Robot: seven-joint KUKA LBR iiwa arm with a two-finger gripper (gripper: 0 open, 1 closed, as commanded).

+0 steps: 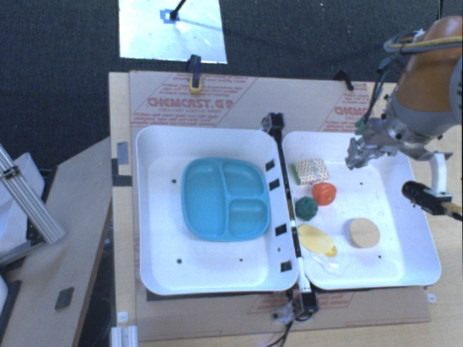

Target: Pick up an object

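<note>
1. Five small things lie in the right bin (416, 266) — a patterned block (310, 170), red ball (324, 193), green ball (307, 208), yellow piece (317, 239) and wooden disc (363, 233).
2. The gripper (359, 152) is seen above that bin's far part, nothing gripped; its opening cannot be judged.
3. A neighbour could be nudged — the things are crowded.

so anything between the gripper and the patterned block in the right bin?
Nothing visible. The gripper hangs over bare floor of the right bin, and the patterned block lies apart to its left. The red ball sits below the block, off that line.
</note>
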